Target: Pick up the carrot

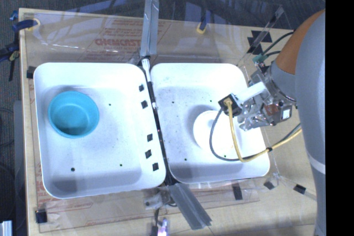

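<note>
A: Where is the carrot?

B: I cannot tell where it lies. The hand (251, 114) hangs over the right bin (182, 77), near its right wall, just beside a round white plate (206, 129) on the bin floor.

A: Is the hand clenched or released?

B: That too I cannot tell, since its housing and a yellow cable (235, 143) looping over the plate cover it.

A: And farther out?

B: A blue bowl (73, 114) sits upright in the left bin (110, 174), well apart from the hand. Both bins rest side by side on the tabletop (287, 202).
</note>
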Controlling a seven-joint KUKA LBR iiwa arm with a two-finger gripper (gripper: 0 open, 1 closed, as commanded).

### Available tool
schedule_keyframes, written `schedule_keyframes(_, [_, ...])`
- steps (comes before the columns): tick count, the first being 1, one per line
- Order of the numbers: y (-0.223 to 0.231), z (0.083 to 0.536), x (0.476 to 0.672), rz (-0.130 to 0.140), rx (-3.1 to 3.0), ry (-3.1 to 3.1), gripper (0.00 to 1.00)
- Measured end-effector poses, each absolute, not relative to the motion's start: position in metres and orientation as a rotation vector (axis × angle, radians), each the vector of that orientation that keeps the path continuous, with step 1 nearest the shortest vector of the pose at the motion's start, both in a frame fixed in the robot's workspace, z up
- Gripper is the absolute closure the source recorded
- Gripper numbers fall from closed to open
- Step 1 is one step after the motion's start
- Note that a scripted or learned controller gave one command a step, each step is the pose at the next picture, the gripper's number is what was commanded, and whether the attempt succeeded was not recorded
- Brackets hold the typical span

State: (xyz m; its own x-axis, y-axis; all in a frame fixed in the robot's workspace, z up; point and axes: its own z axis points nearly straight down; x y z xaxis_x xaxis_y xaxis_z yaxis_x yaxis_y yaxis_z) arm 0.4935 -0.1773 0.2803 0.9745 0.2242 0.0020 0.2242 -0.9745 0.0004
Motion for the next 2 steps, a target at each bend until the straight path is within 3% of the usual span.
schedule_keyframes(1, [-0.123,0.123,0.484,-0.01,3.126,0.363,1.0])
schedule_keyframes(2, [-0.142,0.26,0.478,0.001,3.105,0.486,1.0])
